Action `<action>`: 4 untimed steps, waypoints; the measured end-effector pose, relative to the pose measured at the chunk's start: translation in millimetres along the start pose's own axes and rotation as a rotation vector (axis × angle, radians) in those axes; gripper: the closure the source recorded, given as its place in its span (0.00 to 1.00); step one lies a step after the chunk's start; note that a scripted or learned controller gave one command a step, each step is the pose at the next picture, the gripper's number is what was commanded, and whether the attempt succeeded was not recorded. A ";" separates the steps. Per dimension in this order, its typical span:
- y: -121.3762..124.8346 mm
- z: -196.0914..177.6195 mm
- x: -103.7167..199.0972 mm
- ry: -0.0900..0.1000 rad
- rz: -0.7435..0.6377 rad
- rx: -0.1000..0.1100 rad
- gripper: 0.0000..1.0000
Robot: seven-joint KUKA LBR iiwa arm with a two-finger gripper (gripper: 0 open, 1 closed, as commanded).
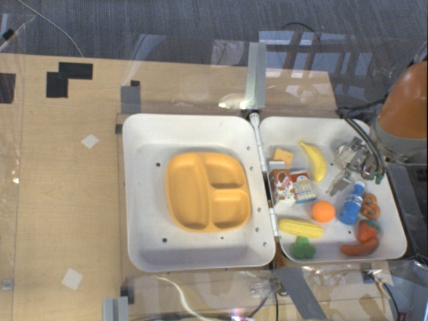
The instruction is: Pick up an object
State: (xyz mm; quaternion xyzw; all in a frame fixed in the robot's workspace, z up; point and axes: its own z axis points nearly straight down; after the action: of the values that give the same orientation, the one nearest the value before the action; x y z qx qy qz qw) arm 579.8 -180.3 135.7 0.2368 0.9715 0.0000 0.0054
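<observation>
In the camera view the pincer (349, 168) hangs over the right bin (398, 246), near the blue bottle (352, 204) and the banana (313, 160); whether its fingers are apart or together I cannot tell. This looks like the approach step with nothing gripped, so the next move calls for settling squarely over one toy, likely the bottle, and closing.

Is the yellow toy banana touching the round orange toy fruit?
Apart. Camera view shows white bin floor between the yellow toy banana and the round orange toy fruit.

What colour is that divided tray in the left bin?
Yellow-orange: the divided plastic tray shows plainly in the camera view.
</observation>
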 end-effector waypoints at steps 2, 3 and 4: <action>-18.1 45.1 42.6 -0.005 -0.485 -0.001 0.00; -15.2 30.2 37.3 -0.026 -0.488 -0.001 1.00; -13.5 17.7 34.5 -0.036 -0.490 -0.002 1.00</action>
State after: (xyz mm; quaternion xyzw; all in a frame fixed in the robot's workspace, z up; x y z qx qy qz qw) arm 543.1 -176.5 117.5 -0.0057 0.9997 -0.0046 0.0226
